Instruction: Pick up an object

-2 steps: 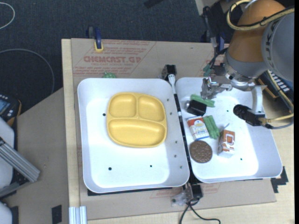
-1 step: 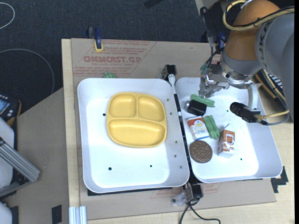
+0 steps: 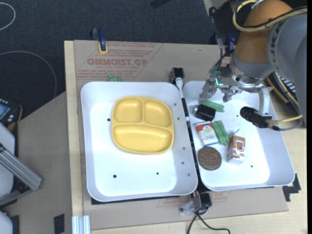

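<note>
The tabletop (image 3: 146, 213) front edge lies nearest the camera: flat brown board, printed lettering at its far side, a blue clamp (image 3: 102, 40) on the far edge.

Left bin (image 3: 97, 169): shallow, white, smooth, rounded corners. It holds one yellow divided plate (image 3: 143, 125), glossy plastic, three compartments, set toward the far half. Wide bare floor surrounds the plate on the near side.

Right bin (image 3: 263, 169): same form, touching the left bin along the centre seam. Its near-right portion is bare.

Arm (image 3: 265, 38): grey housing, orange band, entering from the right above the right bin's far edge.

Tool (image 3: 217, 89): positioned over the far-left corner of the right bin. Finger state cannot be determined.

Objects, all in the right bin's left half:
- Brown round disc (image 3: 210, 158), matte, nearest the front.
- Red-and-white carton (image 3: 206, 133), beside the seam.
- Orange-and-white packet (image 3: 237, 148), crumpled.
- Green strip (image 3: 221, 132), just beside the carton.
- Black block (image 3: 204, 112), just below the tool.
- Green piece (image 3: 212, 105), directly under the tool, touching the block.
</note>
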Motion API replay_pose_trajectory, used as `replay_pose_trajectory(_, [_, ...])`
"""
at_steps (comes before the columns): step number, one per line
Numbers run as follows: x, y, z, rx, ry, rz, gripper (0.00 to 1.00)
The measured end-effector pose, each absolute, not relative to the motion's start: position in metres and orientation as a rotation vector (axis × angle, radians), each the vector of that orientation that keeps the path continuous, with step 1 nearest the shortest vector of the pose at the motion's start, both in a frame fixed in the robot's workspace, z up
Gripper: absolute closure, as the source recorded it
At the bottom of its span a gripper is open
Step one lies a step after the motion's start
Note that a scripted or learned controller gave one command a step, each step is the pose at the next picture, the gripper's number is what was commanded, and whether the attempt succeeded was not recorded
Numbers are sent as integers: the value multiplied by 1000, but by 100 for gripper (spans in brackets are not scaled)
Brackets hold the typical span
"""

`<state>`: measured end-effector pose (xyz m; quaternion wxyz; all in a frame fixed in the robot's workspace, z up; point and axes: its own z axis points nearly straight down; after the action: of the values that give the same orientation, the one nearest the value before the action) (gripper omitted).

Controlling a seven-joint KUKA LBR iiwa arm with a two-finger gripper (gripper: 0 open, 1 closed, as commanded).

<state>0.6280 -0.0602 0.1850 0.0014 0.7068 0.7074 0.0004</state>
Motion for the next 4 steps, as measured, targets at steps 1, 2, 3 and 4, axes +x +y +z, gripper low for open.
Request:
replay_pose_trajectory(1, [629,-60,196,2215,2219,5,100])
replay_pose_trajectory(2, [629,-60,195,2215,2220,3,0])
replay_pose_trajectory(3, [597,-8,184,2220,2231,-4,0])
replay_pose_trajectory(4, [562,-9,185,2226,2223,-5,0])
